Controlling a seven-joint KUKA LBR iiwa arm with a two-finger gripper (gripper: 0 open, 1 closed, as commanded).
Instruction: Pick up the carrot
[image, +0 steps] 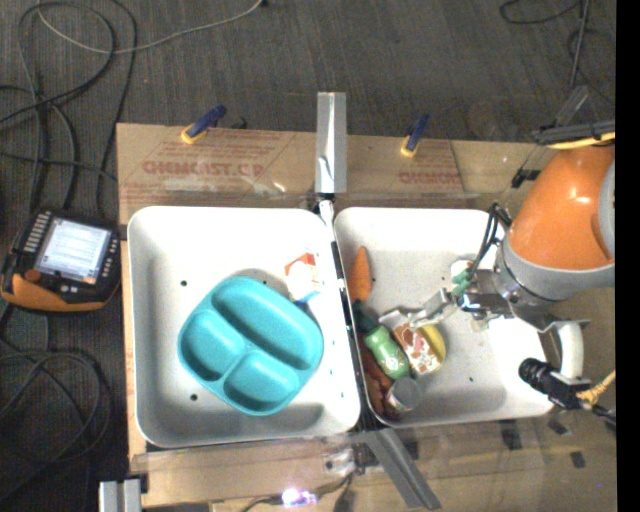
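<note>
Two white bins sit side by side on the table (140, 170). The carrot (360, 273) is in the right bin (420, 230), lying right up against the bin's left wall, with its long side running along the wall. It is orange and nothing is touching it from above. Just below the carrot there is a little pile of things: a green bottle (383, 347), a small pack with red and yellow on it (422, 347), and a dark brown thing (377, 380) at the bottom by the wall. The arm (560, 225) comes in from the right, with its big orange part over the right bin's far edge. The gripper (432, 307) reaches toward the left and sits just over the little pile, near the red and yellow pack, and a bit away from the carrot. I cannot tell if the gripper is open or closed, and I cannot see anything held in it. In the left bin (160, 240) there is a blue tray (250, 343) with three parts, and a small white and red thing (302, 275) lies just beside the tray's top corner. A small screen box with an orange edge (62, 260) lies on the floor to the left of the table
</note>
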